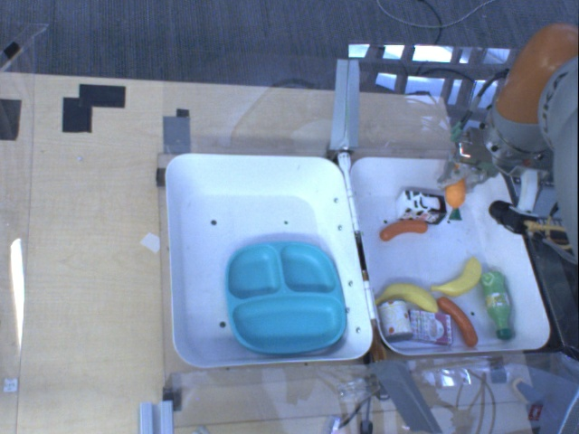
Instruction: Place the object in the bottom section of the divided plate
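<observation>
A light blue divided plate [285, 333] lies in the left bin [194, 242], its wide bottom section nearest the front edge and two smaller sections behind. My gripper [460, 181] hangs over the back of the right bin [520, 260]. A small orange object [455, 193] with a bit of green under it sits between the fingertips, with the fingers closed on it. It is well to the right of the plate and further back.
The right bin holds a black-and-white toy [421, 203], a reddish sausage [403, 230], two yellow bananas [407, 294] [460, 278], a green bottle [496, 304], a can [395, 319], a pink packet [431, 326] and another sausage [460, 322]. A raised divider [355, 242] separates the bins.
</observation>
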